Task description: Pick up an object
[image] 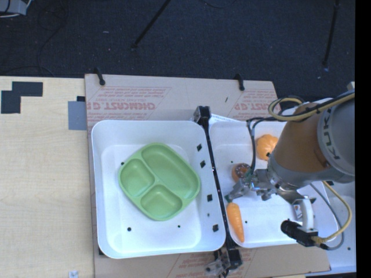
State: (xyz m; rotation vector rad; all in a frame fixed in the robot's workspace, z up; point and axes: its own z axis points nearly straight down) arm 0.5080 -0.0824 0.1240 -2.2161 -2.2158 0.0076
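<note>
Now the right bin (pixel 255 239) is crowded: the arm (pixel 307 149) covers most of it, leaving a narrow strip of floor along the divider (pixel 211 178). Its gripper (pixel 240 189) hangs low near that wall; whether it is wide or narrow I cannot tell. A carrot (pixel 235 222) lies just below it, apart. An orange (pixel 265 146) sits behind. The left bin (pixel 110 225) holds a green plate (pixel 159 181).

The cardboard sheet (pixel 133 100) under the bins bears red print (upside down) reading roughly "CHEMCRZT. G.P".
</note>
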